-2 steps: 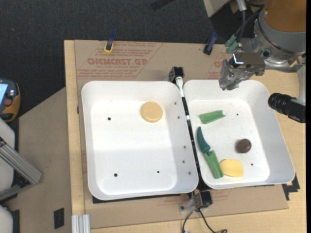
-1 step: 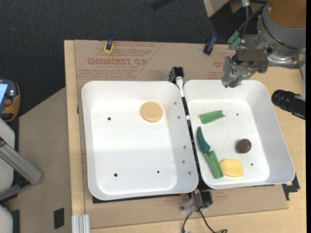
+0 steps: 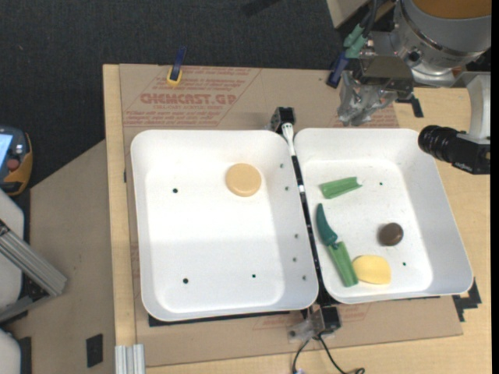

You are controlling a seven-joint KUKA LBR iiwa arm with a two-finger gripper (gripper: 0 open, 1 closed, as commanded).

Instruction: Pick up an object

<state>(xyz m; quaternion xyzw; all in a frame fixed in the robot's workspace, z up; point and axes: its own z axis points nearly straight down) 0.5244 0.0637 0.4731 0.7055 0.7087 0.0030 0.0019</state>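
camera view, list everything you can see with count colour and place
bins: 2, white, side by side on the bench
round disc: 1, pale yellow, left bin, upper middle
short green piece: 1, light green, right bin, upper left part
long green piece: 1, dark teal end and lighter green end, right bin, along its left wall
yellow lump: 1, yellow, right bin, near the front, touching the long green piece
brown ball: 1, dark brown, right bin, right of centre
cardboard sheet: 1, brown with red print, under the bins
clip: 1, yellow and blue, back edge of the cardboard sheet
arm: 1, grey with orange band, top right
gripper: 1, grey metal, above the back edge of the right bin
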